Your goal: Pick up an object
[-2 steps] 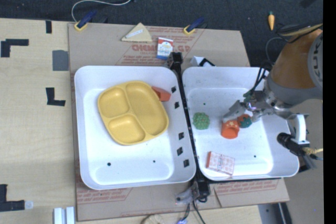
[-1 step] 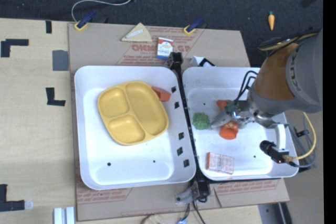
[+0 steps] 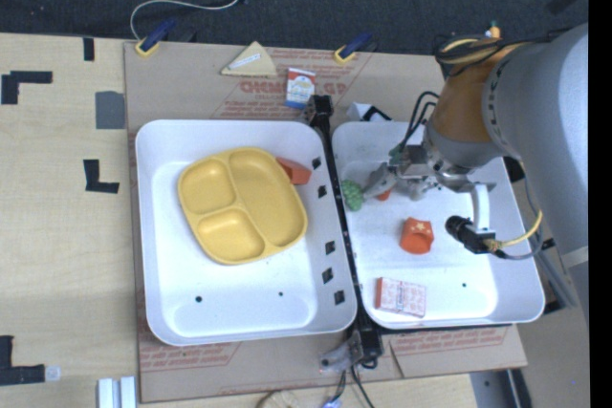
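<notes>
My gripper hangs low over the left part of the right bin, reaching in from the right. A small green object lies just left of it by the bin's left wall. A tiny orange-red piece sits right beneath the gripper tip. An orange object rests in the bin's middle, below and right of the gripper. A pink and white packet lies flat near the front edge. I cannot make out anything held in the gripper.
The left bin holds a yellow three-compartment plate and a small orange piece at its right rim. Behind the bins a small red and white carton and a tan wedge sit on the cardboard. A black divider runs between the bins.
</notes>
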`<action>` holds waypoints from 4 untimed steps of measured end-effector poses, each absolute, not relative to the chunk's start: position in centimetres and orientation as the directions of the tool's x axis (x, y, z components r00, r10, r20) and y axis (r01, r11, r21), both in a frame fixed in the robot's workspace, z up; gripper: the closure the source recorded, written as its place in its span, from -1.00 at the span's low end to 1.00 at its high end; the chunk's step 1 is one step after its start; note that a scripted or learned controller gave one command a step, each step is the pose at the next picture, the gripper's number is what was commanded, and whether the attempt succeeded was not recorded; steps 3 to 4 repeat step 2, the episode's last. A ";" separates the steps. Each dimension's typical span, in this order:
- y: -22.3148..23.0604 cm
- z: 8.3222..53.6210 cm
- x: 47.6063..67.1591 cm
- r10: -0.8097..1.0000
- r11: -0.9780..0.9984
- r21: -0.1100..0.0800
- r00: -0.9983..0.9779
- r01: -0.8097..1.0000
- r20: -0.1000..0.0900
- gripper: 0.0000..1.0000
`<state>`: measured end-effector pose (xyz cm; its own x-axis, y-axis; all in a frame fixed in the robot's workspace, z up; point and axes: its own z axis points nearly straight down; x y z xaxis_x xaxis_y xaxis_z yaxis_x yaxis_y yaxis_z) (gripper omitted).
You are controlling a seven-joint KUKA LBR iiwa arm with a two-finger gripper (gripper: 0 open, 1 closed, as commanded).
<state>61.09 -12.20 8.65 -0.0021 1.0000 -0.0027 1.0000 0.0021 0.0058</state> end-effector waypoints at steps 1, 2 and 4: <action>-12.4 8.6 51.8 1.000 -0.001 0.001 0.001 1.000 -0.001 -1.00; -12.5 9.6 51.9 1.000 0.000 0.004 0.000 1.000 -0.004 1.00; -12.5 9.6 51.9 1.000 0.000 0.004 0.000 1.000 -0.004 1.00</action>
